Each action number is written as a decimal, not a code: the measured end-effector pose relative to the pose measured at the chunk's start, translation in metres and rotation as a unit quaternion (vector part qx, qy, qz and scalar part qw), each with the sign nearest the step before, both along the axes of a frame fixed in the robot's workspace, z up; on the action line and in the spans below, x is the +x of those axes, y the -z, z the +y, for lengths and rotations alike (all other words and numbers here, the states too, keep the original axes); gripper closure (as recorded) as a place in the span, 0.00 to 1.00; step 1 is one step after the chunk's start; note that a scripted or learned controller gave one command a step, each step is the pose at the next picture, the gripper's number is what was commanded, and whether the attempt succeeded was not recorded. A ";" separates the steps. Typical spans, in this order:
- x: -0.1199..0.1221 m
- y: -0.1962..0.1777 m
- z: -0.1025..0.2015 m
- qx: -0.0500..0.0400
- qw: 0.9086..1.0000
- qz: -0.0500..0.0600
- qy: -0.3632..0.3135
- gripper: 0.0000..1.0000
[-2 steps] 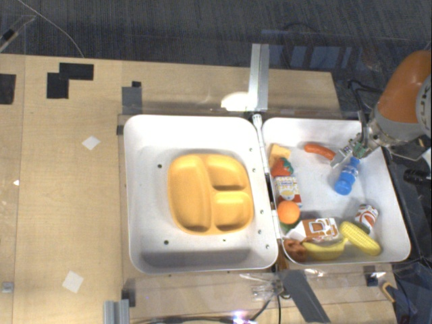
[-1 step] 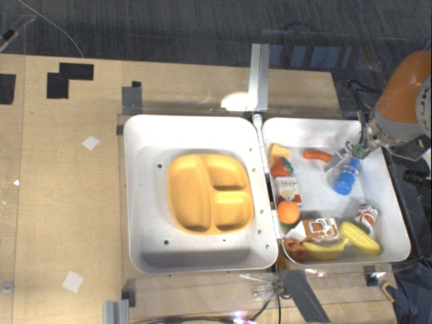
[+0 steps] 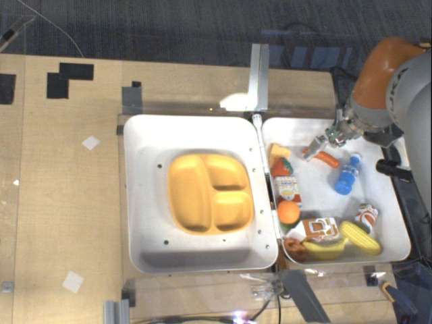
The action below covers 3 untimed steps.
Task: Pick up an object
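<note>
The claw (image 3: 322, 145) is being held low over the back of the right bin (image 3: 398, 211), just above an orange carrot (image 3: 328, 158); whether it is open or closed cannot be told. A blue bottle (image 3: 346, 175) is lying just beside the carrot. A yellow divided tray (image 3: 209, 192) is being carried in the left bin (image 3: 145, 181) on the surface (image 3: 61, 201).

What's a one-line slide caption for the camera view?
Gripper hovers at the right bin's far end near a blue bottle; a yellow tray sits in the left bin.
</note>
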<state>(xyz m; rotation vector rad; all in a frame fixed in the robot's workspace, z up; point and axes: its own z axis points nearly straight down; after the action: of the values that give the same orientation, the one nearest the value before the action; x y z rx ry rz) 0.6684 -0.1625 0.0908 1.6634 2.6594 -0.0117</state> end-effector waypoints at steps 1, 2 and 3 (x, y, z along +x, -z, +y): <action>-0.075 0.002 -0.039 0.002 0.991 -0.004 -0.136 0.00; -0.033 0.003 0.053 0.005 1.000 -0.005 0.013 0.00; -0.014 0.004 0.065 0.002 0.990 -0.003 0.142 0.00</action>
<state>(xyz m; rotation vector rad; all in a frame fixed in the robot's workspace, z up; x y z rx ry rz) 0.6544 -0.0974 0.0873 2.0226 2.3959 -0.0028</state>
